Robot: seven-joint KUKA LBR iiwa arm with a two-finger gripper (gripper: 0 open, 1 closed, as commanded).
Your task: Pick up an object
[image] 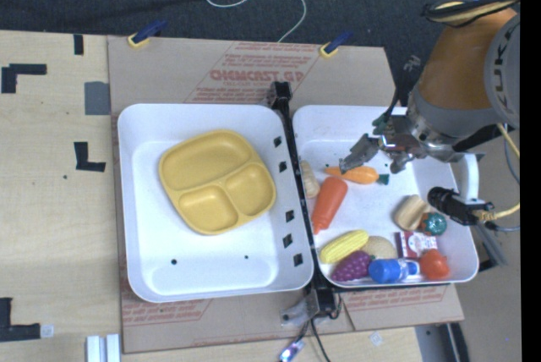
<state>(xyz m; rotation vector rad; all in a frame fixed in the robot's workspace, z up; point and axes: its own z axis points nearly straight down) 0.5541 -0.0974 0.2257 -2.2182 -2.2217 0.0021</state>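
One gripper (pixel 378 158) hangs low over the right bin (pixel 314 122), its two fingers spread apart around the small orange carrot (pixel 362 176), seemingly straddling it, though contact is hard to judge from above. Just beside it, a larger orange carrot (pixel 329 202) lies tilted near the bin's left wall. Toward the near rim sit a yellow corn cob (pixel 344 245), purple grapes (pixel 353 266), a blue bottle (pixel 390 271) and a red tomato (pixel 435 266). The left bin (pixel 144 267) holds a yellow divided plate (pixel 216 180).
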